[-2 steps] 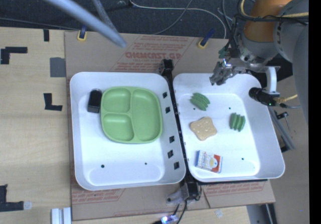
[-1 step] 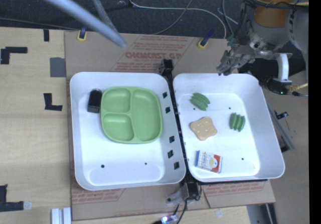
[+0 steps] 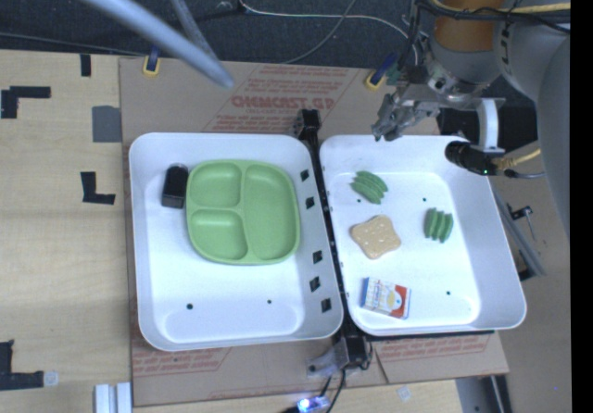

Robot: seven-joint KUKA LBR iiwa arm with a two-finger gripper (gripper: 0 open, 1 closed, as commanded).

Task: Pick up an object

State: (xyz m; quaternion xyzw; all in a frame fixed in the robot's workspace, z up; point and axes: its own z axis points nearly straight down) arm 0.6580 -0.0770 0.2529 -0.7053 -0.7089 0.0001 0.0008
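Objects for picking lie in the right bin: two green pods, one cracker and one small carton. The gripper hangs over that bin's far edge, touching none; I cannot tell its fingers' state. The left bin holds one green plate and one black block.

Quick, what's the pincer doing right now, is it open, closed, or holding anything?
Pincer: above the right bin's far edge, nothing visible between its tips; open or closed cannot be told.
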